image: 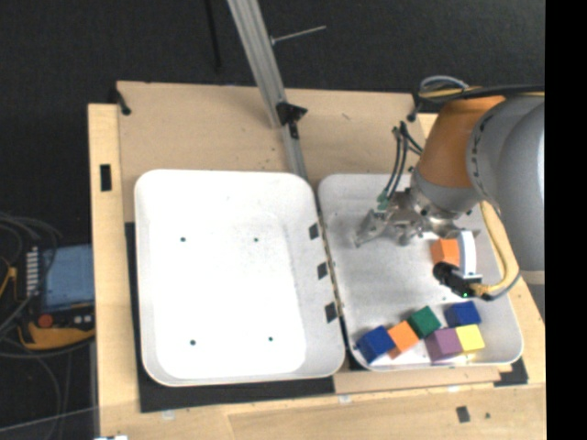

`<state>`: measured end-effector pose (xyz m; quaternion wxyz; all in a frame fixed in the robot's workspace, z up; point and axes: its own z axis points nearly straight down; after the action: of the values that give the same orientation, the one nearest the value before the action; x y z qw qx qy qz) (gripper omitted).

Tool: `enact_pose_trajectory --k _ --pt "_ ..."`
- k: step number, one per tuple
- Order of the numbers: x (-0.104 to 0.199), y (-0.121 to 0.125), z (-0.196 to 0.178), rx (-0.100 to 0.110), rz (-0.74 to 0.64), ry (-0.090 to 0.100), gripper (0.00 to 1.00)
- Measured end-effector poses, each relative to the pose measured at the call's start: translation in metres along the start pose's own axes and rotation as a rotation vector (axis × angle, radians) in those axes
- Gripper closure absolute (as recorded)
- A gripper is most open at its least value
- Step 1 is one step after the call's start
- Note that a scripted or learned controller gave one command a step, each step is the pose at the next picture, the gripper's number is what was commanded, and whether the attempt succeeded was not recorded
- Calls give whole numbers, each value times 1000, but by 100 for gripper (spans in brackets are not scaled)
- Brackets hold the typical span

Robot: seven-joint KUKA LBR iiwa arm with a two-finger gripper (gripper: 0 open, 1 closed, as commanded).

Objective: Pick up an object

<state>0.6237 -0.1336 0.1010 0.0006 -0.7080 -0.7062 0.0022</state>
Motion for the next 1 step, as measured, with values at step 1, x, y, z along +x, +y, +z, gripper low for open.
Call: enact_pose_trajectory --k 1 --pt "0 2 -15 -9 5 2 100"
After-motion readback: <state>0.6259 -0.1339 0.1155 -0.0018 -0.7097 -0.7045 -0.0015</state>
